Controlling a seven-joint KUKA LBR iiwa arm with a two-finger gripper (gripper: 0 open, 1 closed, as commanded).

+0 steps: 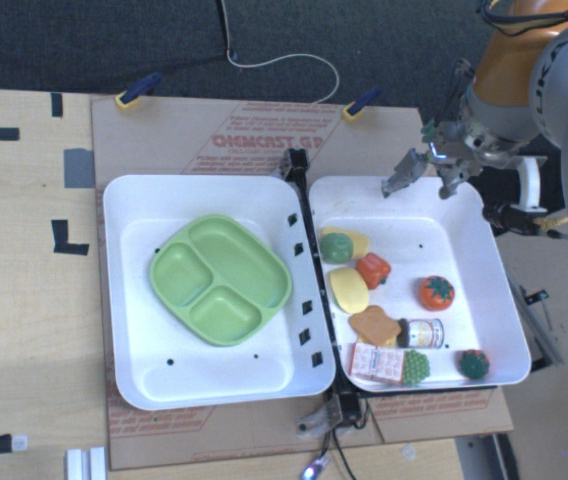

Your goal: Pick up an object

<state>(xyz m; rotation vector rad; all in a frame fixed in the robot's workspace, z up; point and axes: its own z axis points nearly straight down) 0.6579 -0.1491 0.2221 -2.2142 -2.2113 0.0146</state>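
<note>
My gripper (426, 180) hangs open above the far edge of the right bin (494, 258), its two fingers spread apart with nothing between them. Below it in that bin lie several toy foods: a green and yellow piece (341, 245), a red pepper (373, 269), a yellow lemon-like piece (349, 290), a tomato (436, 292), a brown cookie shape (375, 325), a small jar (424, 333), a red-and-white packet (375, 364), green grapes (416, 367) and a broccoli-like piece (475, 364).
The left bin (129, 268) holds a green divided plate (221, 279). A black divider with clips (304, 268) runs between the bins. Cardboard (254, 138) lies beneath both bins, and a cable (264, 58) trails across the dark floor behind.
</note>
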